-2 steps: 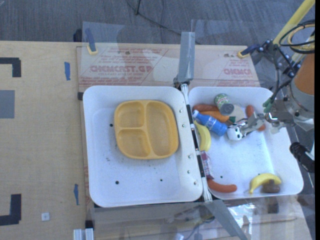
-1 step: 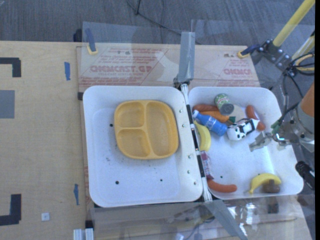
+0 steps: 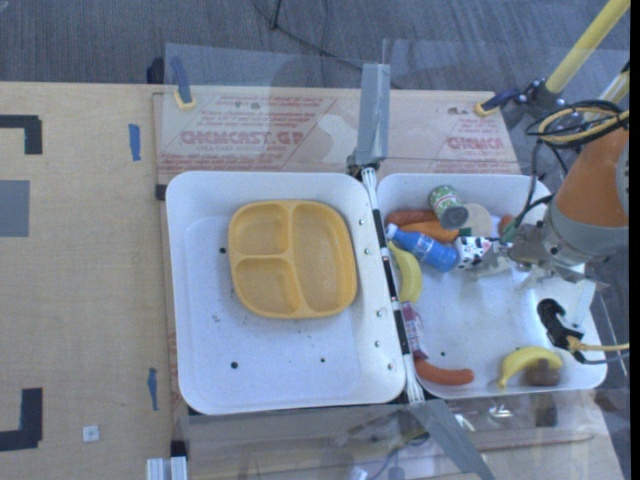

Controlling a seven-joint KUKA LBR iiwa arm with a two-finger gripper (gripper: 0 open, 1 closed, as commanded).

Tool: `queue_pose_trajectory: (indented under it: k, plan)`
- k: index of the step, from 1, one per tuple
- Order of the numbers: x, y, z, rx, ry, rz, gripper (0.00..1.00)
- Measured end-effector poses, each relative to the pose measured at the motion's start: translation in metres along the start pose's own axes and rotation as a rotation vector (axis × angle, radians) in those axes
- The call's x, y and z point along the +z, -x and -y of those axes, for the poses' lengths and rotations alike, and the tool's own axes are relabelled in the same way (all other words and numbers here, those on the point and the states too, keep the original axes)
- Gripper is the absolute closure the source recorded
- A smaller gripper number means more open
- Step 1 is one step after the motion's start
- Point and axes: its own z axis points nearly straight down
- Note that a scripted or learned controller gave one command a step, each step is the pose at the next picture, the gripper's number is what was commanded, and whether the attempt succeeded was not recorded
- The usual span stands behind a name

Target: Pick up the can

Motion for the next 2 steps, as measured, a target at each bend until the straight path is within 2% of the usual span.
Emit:
queue_pose_trajectory:
  k: [1,2]
  plan:
    - [0.0,-0.052,-0.027,0.178,-0.003,0.007,0.0]
    - [0.002,-0.05,-0.075,0.545,-0.123,0.013,0.0]
